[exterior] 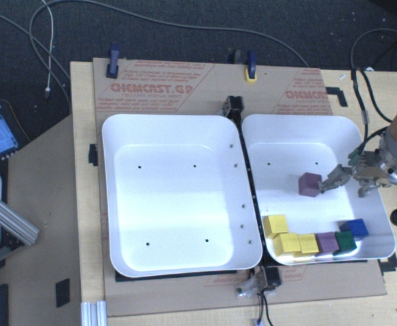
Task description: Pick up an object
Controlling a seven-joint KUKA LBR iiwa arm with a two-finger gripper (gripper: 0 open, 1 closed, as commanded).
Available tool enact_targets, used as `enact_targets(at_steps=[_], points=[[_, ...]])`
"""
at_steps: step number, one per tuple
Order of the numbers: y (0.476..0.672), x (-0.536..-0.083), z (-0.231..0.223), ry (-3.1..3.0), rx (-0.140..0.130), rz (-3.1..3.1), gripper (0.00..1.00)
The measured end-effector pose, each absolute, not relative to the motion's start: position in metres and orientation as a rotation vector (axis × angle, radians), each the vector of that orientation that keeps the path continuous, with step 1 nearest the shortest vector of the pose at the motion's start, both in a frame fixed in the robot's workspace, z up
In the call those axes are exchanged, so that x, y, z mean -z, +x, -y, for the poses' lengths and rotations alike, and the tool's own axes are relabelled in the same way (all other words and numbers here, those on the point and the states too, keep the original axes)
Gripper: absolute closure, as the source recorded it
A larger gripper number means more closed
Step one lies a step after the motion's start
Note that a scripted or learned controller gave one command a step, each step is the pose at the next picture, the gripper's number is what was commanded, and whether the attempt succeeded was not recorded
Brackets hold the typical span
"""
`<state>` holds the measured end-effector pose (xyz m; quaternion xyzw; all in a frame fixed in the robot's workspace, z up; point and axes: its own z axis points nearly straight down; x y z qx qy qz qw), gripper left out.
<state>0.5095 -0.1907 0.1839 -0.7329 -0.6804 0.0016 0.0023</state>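
A purple cube (310,184) rests on the floor of the right bin (300,129), near its middle. My gripper (347,185) hangs low over the same bin's right side, open, with its fingers spread. The left finger (334,178) points at the cube and ends right beside the cube's right face. Nothing sits between the fingers. Along the bin's front edge lies a row of blocks: three yellow blocks (287,240), a purple block (328,242), a green block (346,240) and a blue block (354,228).
The left bin (107,182) stands against the right one on a cardboard sheet (185,83) held by two blue clamps (113,60). Cables trail over the dark floor at the back and along the right side.
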Motion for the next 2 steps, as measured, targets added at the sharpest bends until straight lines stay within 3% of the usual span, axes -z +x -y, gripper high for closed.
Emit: enact_targets(at_steps=[1, 2], points=[[0.581, -0.086, 0.186, -2.215, -0.004, 2.220, 0.00], [0.582, -0.102, 0.188, -2.222, 0.001, 2.223, 1.00]])
